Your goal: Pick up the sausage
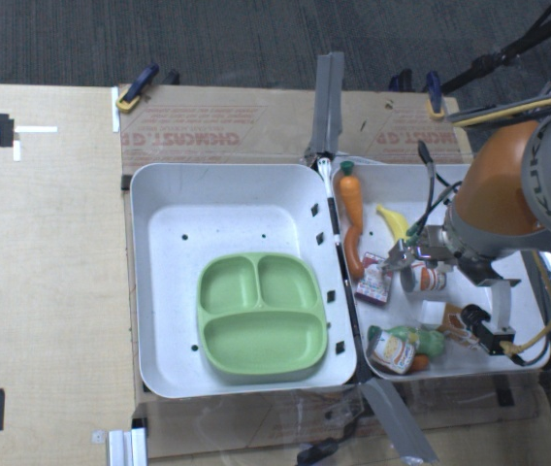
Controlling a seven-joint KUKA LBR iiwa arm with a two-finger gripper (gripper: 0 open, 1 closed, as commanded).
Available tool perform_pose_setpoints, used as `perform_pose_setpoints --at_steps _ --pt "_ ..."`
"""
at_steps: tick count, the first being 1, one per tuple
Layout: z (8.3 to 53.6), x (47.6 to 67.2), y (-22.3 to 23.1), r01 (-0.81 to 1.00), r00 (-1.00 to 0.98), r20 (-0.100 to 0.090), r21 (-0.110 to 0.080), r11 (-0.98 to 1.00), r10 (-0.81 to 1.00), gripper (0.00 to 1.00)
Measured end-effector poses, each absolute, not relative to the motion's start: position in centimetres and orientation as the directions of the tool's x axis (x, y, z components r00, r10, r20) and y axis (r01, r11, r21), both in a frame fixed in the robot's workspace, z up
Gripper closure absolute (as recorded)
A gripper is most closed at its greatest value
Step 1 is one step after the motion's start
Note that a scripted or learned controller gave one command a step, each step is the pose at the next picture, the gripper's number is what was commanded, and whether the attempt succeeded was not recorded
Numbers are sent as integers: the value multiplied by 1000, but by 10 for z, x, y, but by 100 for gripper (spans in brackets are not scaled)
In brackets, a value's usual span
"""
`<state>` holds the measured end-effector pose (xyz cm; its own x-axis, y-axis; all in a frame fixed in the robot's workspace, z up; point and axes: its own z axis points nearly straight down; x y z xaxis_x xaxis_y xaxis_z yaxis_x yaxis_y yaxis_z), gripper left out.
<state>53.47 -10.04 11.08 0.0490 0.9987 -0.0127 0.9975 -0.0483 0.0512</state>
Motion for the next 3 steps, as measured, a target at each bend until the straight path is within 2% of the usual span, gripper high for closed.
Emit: perform_pose_setpoints --at_steps 1,2,3 --pt "143 544 -153 982 188 -1 -1 -188 982 0" --pt "102 659 -147 998 -64 -3 1 64 998 0" --pt "92 659 -128 998 57 -1 0 -57 998 0"
